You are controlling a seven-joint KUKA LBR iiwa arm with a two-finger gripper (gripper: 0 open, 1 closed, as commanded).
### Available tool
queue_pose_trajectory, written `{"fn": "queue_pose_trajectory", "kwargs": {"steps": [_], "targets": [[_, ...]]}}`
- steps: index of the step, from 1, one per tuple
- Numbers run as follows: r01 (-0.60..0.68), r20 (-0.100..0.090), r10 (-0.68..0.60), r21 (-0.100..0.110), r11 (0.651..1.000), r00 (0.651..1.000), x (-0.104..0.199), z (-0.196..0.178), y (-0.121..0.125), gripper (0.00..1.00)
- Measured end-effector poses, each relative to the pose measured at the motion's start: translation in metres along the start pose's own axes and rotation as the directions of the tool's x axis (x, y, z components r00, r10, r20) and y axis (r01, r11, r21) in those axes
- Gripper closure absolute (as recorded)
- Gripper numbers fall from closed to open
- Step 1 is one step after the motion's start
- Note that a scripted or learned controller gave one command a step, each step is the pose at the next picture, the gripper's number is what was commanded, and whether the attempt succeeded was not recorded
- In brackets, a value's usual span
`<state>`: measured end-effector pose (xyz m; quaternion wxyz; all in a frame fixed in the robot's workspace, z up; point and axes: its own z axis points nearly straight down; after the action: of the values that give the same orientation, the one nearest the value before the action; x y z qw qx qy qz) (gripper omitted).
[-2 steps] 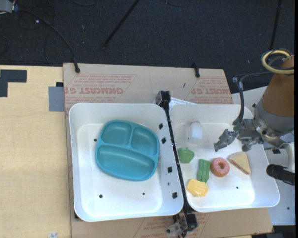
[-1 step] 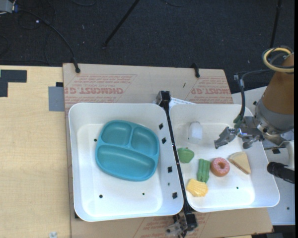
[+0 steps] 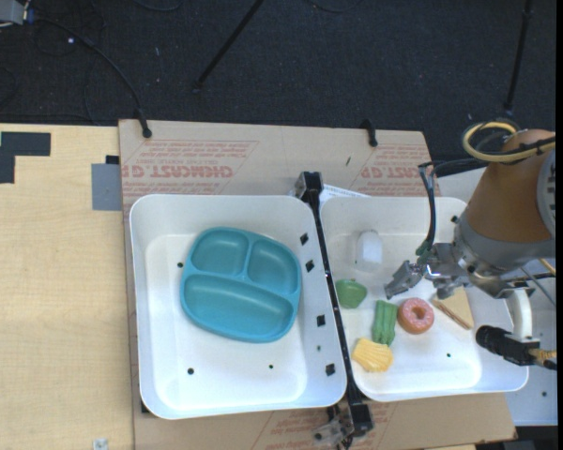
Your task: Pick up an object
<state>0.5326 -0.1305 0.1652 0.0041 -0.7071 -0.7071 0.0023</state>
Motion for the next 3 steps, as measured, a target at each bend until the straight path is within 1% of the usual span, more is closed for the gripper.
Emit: {"fn": "queue_pose_trajectory", "kwargs": {"steps": [1, 2, 3], "targets": [[0.000, 0.000, 0.000, 0.000, 1.000, 1.000, 0.000, 0.044, -0.004, 0.00], [-0.006, 0.014, 0.007, -0.020, 1.000, 1.000, -0.007, 0.069, 0.000, 0.00], [-0.012, 0.017, 0.012, -0.028, 1.000, 1.000, -0.010, 0.054, 0.002, 1.00]]}}
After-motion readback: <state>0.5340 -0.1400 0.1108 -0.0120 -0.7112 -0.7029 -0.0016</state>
